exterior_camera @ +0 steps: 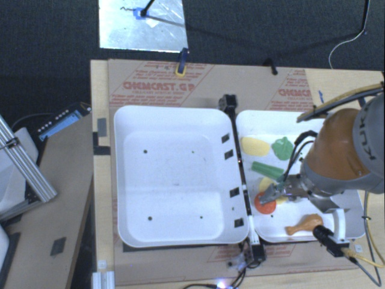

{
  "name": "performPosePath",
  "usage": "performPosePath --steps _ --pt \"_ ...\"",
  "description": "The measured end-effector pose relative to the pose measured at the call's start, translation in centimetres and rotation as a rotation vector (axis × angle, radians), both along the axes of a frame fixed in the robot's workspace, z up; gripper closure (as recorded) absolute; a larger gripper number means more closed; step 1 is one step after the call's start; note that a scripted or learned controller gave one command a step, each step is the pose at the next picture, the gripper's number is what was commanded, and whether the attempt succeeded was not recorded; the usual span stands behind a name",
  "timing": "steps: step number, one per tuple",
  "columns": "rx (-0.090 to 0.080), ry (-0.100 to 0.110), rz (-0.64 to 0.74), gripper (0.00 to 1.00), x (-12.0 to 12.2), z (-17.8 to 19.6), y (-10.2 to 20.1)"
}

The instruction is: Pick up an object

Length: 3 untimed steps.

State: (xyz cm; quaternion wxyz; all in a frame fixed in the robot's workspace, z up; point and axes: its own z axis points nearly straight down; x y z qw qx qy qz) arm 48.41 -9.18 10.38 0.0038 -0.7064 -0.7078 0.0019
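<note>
- The pincer [272,193] hangs low in the right bin [355,236], near its left wall, its tip right over a small red round piece [265,204].
- Whether it is spread, pressed together or pinching something cannot be told; tip and red piece overlap from this angle.
- The red piece sits directly beneath and just left of the pincer; it looks like a light, hard plastic toy, smooth and probably slippery, likely to roll or squirt out if squeezed off-centre.
- The best hold is judged to be across its widest middle.
- A green elongated piece [267,170] lies just above the pincer, a yellow piece [254,144] and a green leafy piece [282,147] farther up.
- An orange-brown drumstick-shaped piece [304,224] lies below and to its right.
</note>
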Motion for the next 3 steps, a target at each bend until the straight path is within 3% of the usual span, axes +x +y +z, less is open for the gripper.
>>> performPosePath --steps 1,2,3 --pt "0.001 -0.008 -0.001 0.0 0.3 -1.9 -1.8" --pt "-0.001 -0.015 0.0 1.0 0.5 -0.6 -1.8" --pt "-0.004 -0.02 0.007 1.0 7.3 6.2 0.9"
